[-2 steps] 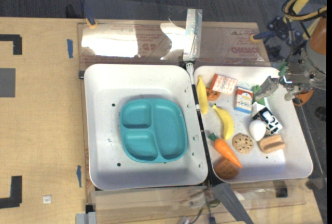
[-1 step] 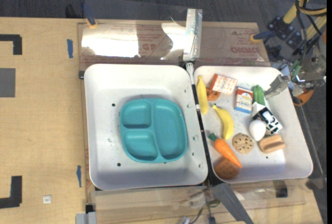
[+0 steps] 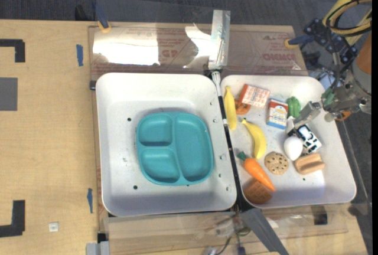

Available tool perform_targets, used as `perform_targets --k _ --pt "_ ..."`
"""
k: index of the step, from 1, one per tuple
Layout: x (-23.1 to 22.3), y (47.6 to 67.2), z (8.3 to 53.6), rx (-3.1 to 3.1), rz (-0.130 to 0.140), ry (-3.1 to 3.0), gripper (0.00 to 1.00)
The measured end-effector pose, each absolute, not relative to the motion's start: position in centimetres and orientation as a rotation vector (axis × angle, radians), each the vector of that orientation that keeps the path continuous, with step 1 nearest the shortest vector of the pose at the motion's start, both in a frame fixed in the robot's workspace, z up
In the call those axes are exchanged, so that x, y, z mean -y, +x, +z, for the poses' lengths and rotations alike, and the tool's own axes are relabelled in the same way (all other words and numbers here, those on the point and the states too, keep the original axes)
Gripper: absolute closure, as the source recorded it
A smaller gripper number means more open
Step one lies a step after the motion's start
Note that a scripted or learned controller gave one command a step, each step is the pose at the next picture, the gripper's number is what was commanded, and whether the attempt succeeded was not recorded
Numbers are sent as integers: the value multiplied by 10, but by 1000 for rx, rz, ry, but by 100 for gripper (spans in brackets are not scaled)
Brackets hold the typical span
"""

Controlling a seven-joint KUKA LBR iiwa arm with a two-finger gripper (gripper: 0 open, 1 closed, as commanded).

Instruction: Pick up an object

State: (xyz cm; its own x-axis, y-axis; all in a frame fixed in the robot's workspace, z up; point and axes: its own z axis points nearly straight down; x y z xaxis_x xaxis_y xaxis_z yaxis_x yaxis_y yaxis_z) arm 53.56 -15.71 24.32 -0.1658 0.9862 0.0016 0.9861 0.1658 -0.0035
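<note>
In the right bin [image 3: 331,189] lie, near to far, a carrot [image 3: 258,169], cookie [image 3: 276,162], white egg [image 3: 293,147], banana [image 3: 256,137] and small cartons. The left bin [image 3: 112,130] holds a teal divided plate [image 3: 175,147]. The gripper [image 3: 302,118] hangs over the egg; whether its fingers are spread or closed cannot be told. Cardboard bench [image 3: 41,147].

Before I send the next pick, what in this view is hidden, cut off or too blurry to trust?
- Hand, camera view: small and blurred over the right bin; grip state unreadable.
- Black-and-white item: partly covered by the hand, identity unclear.
- Arm: cut off by the right edge.
- Small cartons: print too small to read.
- Brown item: partly under the carrot.
</note>
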Motion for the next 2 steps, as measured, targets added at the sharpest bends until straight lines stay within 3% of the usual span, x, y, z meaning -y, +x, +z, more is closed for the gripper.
perform_targets --k 1,2 --pt "104 516 124 2364 10 -2048 0" --pt "96 547 88 2390 -5 -2046 0"
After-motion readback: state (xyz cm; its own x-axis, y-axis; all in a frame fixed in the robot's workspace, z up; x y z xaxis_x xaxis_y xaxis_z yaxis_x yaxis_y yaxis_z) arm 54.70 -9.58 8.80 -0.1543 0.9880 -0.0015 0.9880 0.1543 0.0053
